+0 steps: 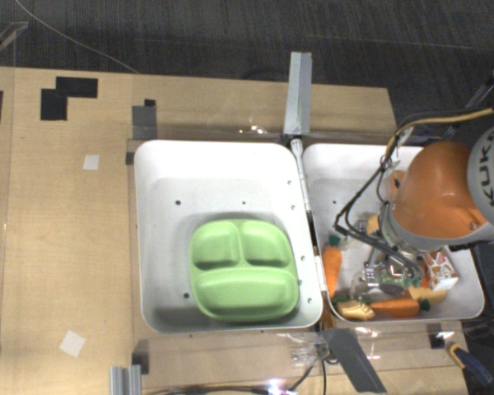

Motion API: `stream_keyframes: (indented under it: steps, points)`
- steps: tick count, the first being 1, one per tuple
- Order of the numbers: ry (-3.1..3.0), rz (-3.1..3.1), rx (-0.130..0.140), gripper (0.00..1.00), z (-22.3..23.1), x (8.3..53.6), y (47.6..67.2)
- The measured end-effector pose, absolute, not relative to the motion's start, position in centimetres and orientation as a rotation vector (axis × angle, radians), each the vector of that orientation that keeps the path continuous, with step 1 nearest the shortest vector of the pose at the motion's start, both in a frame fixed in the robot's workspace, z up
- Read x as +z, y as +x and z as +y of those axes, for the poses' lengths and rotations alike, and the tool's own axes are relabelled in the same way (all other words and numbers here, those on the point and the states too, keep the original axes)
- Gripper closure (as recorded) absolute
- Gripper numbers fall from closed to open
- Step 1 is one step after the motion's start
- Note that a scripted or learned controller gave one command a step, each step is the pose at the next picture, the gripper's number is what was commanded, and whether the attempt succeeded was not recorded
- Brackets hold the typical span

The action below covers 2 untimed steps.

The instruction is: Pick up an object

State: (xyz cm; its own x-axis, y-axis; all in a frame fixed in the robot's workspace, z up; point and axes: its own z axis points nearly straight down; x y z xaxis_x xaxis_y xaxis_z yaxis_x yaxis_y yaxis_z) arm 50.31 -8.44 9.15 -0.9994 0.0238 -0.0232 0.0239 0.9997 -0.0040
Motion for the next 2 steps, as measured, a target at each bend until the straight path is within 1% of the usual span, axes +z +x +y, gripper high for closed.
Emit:
stream_keyframes:
  steps: [1, 2]
  points:
    - [0.025, 3.099, -0.009, 1.0, -8.3, 10.6, 50.9]
    - [0.642, 3.065, 0.008, 1.0, 1.8, 18.7, 48.9]
